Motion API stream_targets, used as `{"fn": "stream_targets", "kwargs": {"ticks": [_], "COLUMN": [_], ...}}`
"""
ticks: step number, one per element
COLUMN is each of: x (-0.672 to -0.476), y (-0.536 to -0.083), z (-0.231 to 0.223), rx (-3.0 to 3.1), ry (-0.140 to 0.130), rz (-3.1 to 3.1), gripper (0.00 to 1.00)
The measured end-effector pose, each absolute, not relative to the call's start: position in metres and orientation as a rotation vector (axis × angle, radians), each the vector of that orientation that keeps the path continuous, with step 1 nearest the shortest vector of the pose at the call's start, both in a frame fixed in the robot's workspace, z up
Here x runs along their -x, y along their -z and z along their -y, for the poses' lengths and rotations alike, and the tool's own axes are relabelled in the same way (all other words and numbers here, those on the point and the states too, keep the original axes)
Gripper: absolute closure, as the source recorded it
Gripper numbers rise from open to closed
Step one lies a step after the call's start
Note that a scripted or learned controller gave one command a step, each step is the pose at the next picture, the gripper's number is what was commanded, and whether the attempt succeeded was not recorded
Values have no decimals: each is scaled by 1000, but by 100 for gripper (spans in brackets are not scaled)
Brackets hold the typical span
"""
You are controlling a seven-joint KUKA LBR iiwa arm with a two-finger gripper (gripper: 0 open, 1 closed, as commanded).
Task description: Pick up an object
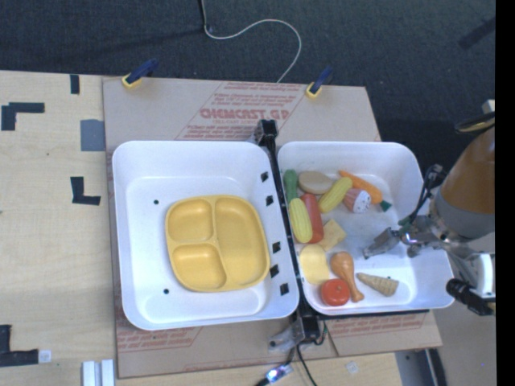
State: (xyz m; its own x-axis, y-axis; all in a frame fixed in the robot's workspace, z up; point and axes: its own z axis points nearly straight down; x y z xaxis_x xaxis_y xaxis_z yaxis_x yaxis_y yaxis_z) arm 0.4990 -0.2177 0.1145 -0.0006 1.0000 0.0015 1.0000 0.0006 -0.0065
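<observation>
Gripper [378, 248] hovering low in the right bin [406, 163] — can't tell its grip state. Best bet: settle squarely over the cone [378, 283] at lower right — then squeeze.

**Arm over the right bin, toy food below**

The gripper [378, 248] hangs low above the right bin [406, 161], over a bare part of its floor, and holds nothing. To its left lie the toy foods: a corn cob [300, 219], a red tomato [335, 293], a chicken drumstick [345, 270] and a cone [378, 283] near the front wall. The left bin [129, 175] contains a yellow divided plate [216, 242]. Both bins stand on a cardboard sheet [233, 111].
</observation>
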Motion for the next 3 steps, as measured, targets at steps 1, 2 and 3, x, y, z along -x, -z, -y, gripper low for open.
{"fn": "stream_targets", "kwargs": {"ticks": [1,2,3], "x": [-499,-499,-500], "y": [-83,-95,-139], "z": [217,217,211], "rx": [2219,2222,2221], "ry": [-3,-2,1], "rz": [2223,2224,2224], "gripper": [0,100,100]}}
